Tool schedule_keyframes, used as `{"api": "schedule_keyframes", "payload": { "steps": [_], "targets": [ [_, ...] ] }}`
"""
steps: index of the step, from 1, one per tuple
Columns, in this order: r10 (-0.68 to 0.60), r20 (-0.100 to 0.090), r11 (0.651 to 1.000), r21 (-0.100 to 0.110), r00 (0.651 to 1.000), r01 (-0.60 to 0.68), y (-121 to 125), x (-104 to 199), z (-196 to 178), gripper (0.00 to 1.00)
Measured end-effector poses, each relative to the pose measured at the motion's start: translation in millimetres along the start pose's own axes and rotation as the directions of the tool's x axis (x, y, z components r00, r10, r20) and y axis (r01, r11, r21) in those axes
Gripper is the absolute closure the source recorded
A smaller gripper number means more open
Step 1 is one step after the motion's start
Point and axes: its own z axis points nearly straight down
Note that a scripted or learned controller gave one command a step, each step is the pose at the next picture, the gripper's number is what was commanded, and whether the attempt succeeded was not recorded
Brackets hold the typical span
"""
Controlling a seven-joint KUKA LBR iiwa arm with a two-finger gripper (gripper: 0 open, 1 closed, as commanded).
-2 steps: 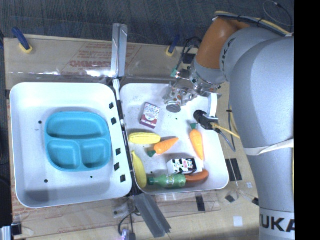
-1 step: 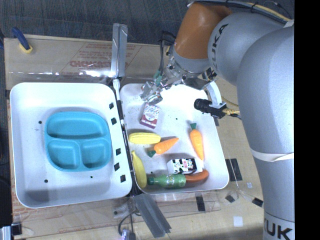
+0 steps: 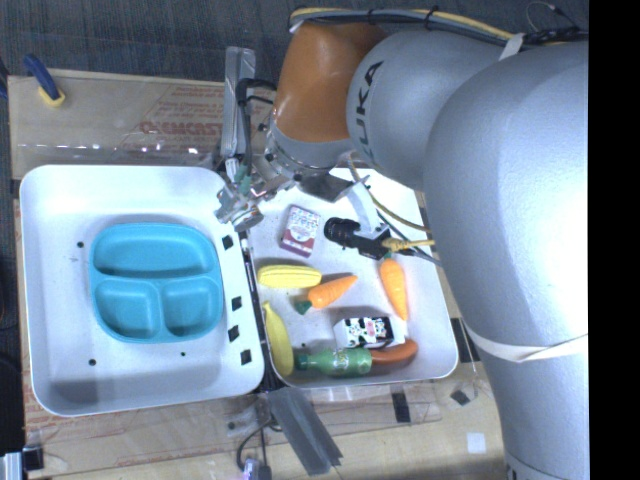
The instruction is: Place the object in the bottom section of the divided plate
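One end effector (image 3: 238, 200) hovers between both bins.

A dark grey floor (image 3: 130, 8) with a fine woven, carpet-like texture runs across the far side of the scene. In front of it lies the table (image 3: 110, 103), its top a pale, worn board with faint reddish printing on it. A small blue and yellow clamp (image 3: 44, 78) sits at the far left edge of the board. A strip of clear tape (image 3: 90, 148) runs along the board, catching the light. The lighting is even and rather flat, with soft shadows.
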Motion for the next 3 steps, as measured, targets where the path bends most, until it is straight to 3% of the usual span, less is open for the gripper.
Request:
{"api": "schedule_keyframes", "payload": {
  "steps": [1, 2, 3],
  "targets": [
    [0.003, 0.0, 1.0, 0.0, 1.0, -0.003, 24, 65, 0, 1.0],
    [-0.029, 0.0, 1.0, 0.001, 1.0, 0.029, 18, 132, -12, 1.0],
    [-0.028, 0.0, 1.0, 0.001, 1.0, 0.028, 17, 132, -12, 0.0]
  ]
}}
